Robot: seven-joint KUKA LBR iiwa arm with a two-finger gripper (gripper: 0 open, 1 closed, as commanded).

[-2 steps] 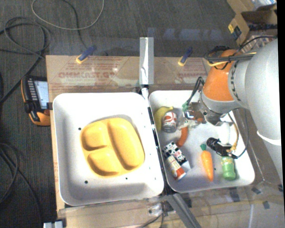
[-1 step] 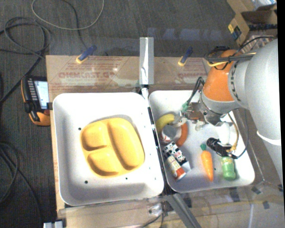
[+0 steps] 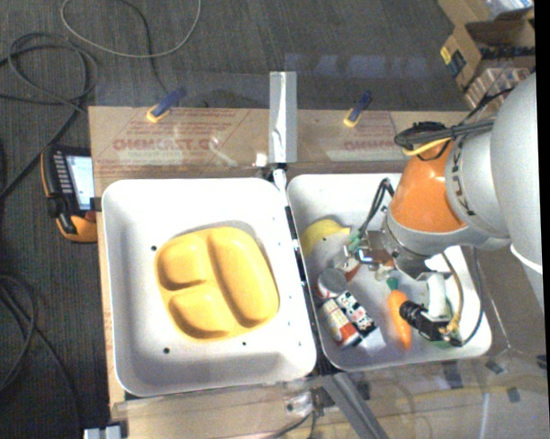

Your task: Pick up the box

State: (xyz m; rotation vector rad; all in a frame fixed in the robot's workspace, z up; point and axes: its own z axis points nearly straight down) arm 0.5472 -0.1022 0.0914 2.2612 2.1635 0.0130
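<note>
The gripper hangs low in the right bin, just above the box. Its grip state cannot be told. A yellow tray fills the left bin.

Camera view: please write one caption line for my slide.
KUKA arm's gripper lowered into the right bin among a small box, carrot and yellow fruit; yellow tray in the left bin.

One fixed camera above the bench, looking down at a slant.

It takes in both bins from moderate height: the left bin sits toward nine o'clock, the right bin toward four o'clock, cardboard backing at twelve o'clock, dark floor around. The arm enters from three o'clock, close under the lens and looming large.
</note>
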